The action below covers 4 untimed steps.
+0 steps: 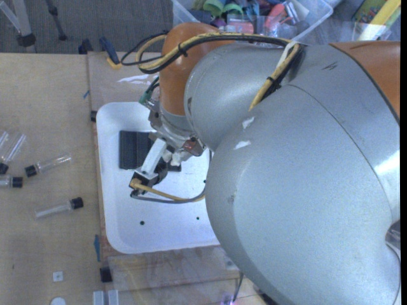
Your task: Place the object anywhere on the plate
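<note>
The grey arm (299, 164) reaches in from the right and covers most of the scene, its orange band (181, 40) sitting above the wrist with black and yellow cables (191, 43) looping over it. The gripper (145, 182) hangs low over the white bin (114, 227), its white finger housing slanting down and to the left, with a yellow cable (175, 197) curling away from its tip toward the arm. Whether anything sits between its tips cannot be told from this angle. A flat dark rectangular object (132, 149) lies on the bin floor in the bin's upper left part, just beside the gripper's upper side; whether the two touch is not clear. Small dark specks dot the bin floor lower down. To the left, on the wooden bench (44, 107), several clear plastic tubes with black caps (58, 207) lie scattered, well apart from the bin. Behind the arm, at the top, a clear plastic tub (184, 8) holds a jumble of coloured toys (248, 2).
</note>
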{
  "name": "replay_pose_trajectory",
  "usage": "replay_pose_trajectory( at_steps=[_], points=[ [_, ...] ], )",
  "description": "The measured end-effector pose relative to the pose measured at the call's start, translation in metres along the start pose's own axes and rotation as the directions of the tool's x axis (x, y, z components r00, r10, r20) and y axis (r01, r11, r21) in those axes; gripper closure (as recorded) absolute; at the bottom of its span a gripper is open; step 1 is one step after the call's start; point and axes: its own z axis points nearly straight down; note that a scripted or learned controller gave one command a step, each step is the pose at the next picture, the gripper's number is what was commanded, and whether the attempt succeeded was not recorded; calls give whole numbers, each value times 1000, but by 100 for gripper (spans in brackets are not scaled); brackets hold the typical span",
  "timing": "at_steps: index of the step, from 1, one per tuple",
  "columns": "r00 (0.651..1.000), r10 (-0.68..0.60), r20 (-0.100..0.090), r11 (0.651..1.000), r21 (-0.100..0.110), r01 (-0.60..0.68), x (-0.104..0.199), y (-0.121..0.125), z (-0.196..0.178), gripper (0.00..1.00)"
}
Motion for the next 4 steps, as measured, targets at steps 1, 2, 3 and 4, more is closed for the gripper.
replay_pose_trajectory(
  at_steps=[1,2,3,4],
  points=[
    [929,-369,-1,929,-2,369,26,48,-7,100],
    [998,-56,-2,998,-2,56,52,62,-31,100],
    [915,403,-7,915,-1,-403,11,97,-118,100],
    [805,593,-4,805,1,-593,35,43,-29,100]
  ],
)
